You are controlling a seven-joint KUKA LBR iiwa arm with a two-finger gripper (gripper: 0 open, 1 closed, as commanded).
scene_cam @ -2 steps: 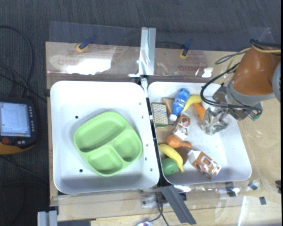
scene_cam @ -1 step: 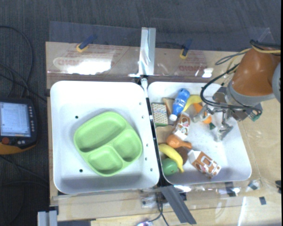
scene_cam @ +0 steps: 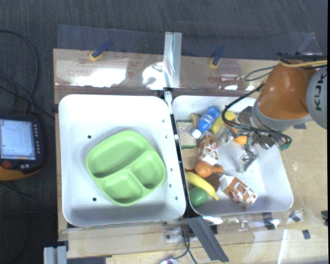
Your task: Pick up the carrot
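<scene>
The arm reached in from the right edge of the view, grey at the outer link with the broad orange band sitting just above the wrist. The wrist pointed downward and leftward. Black cables looped around the wrist housing on its left and lower sides. The gripper hung below the wrist, metallic and pale, angled slightly toward the lower left. A small orange patch showed beside the wrist at the gripper's upper left; it could not be made out from above whether this lay between the gripper's parts or merely near them. Glare and overlap blurred the tip.
</scene>
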